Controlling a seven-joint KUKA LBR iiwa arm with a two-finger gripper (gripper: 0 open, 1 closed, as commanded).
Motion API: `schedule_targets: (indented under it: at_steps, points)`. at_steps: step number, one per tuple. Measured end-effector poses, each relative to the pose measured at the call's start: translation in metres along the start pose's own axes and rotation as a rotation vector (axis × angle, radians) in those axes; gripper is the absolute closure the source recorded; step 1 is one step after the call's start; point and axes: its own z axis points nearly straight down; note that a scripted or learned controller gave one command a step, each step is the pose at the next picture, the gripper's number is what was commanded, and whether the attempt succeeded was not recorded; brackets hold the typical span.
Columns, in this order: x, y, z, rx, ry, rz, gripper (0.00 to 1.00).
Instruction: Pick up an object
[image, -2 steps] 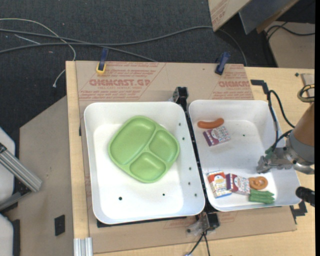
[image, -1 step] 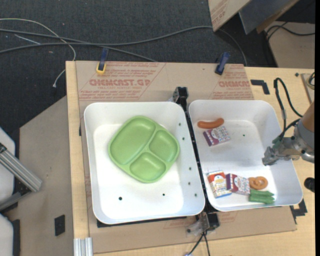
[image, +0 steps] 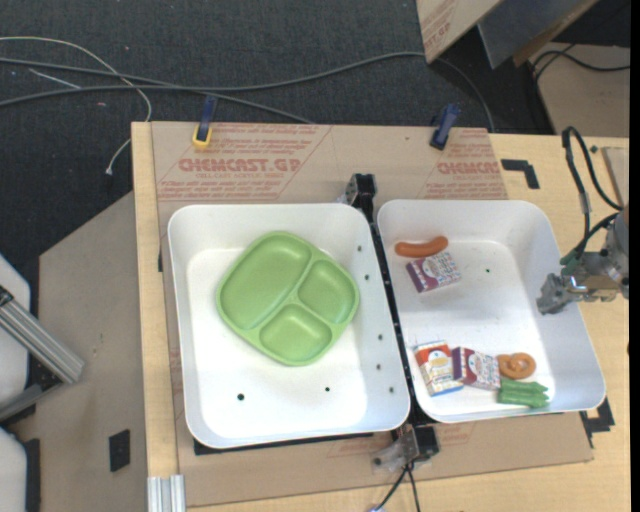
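Note:
The right bin (image: 500, 225) holds several small items. An orange sausage (image: 421, 246) lies at its far left, with a purple and white packet (image: 433, 272) just below it. Along the near side lie a red and white packet (image: 434, 367), a darker packet (image: 477, 367), an orange ring-shaped piece (image: 517, 365) and a green piece (image: 523, 394). My gripper (image: 556, 293) hangs at the bin's right rim, apart from all of these, with nothing seen in it.
The left bin (image: 200, 380) carries a green divided plate (image: 288, 297) in its middle. Cardboard lies under both bins, held by clamps at the back (image: 205, 132) (image: 444, 126). Cables run along the right edge (image: 580, 170).

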Motion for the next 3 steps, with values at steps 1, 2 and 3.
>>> schedule_targets:
  at_steps: [1, 2, 3]
  points:
    - [0.002, 0.000, -0.044, 0.000, 0.000, 0.000, 1.00]
    - [0.056, 0.031, -0.045, 0.002, 0.002, -0.004, 1.00]
    - [0.104, 0.042, -0.036, 0.008, 0.005, -0.004, 1.00]
